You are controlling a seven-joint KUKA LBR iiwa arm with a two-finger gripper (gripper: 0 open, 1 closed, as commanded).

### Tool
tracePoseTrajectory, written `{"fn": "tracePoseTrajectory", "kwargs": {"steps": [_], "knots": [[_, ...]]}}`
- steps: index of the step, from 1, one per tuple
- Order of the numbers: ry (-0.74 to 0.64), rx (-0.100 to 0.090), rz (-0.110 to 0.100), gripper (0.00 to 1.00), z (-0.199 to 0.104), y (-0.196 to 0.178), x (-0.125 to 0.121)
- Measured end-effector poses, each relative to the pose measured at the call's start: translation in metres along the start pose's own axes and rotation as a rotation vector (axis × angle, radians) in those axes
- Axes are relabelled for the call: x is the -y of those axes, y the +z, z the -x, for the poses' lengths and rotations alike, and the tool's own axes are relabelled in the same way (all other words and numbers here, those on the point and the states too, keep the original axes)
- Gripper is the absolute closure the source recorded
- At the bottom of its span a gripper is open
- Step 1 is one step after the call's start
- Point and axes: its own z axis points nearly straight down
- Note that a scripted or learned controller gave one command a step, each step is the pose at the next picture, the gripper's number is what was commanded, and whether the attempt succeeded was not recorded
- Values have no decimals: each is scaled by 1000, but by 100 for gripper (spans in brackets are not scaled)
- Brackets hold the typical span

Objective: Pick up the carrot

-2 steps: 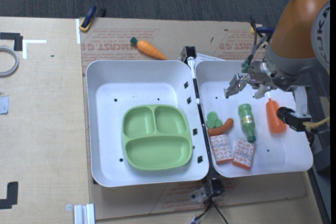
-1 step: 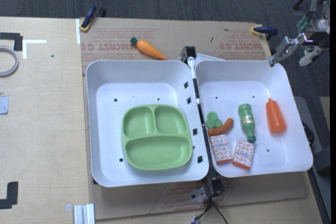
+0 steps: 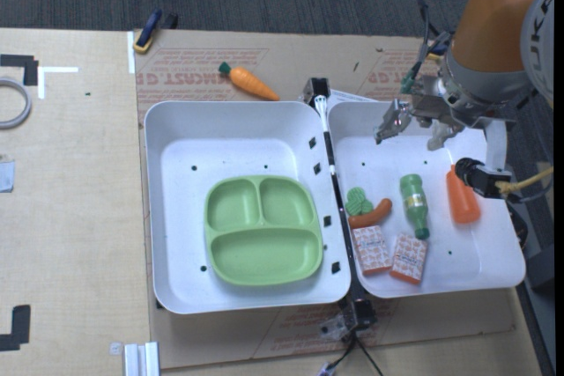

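Observation:
An orange carrot (image 3: 249,82) with a green top lies on the cardboard behind the left bin (image 3: 167,189), outside both bins. My gripper (image 3: 412,130) hangs over the back of the right bin (image 3: 493,264), far to the right of that carrot. Its fingers (image 3: 388,126) are spread apart and open, with nothing between them. A second orange tapered object (image 3: 462,196) lies near the right bin's right wall, just below and right of the gripper.
A green divided plate (image 3: 263,229) sits in the left bin. The right bin holds a green bottle (image 3: 412,202), a sausage (image 3: 372,213), a green leafy piece (image 3: 357,200) and two small boxes (image 3: 389,253). A blue clip (image 3: 148,31) lies at the cardboard's back left.

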Motion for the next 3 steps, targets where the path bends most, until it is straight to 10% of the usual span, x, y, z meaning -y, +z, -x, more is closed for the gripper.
{"fn": "tracePoseTrajectory", "kwargs": {"steps": [2,3], "knots": [[206,0,-1,0,-29,-56,105],[208,-1,-1,0,-32,40,105]]}}
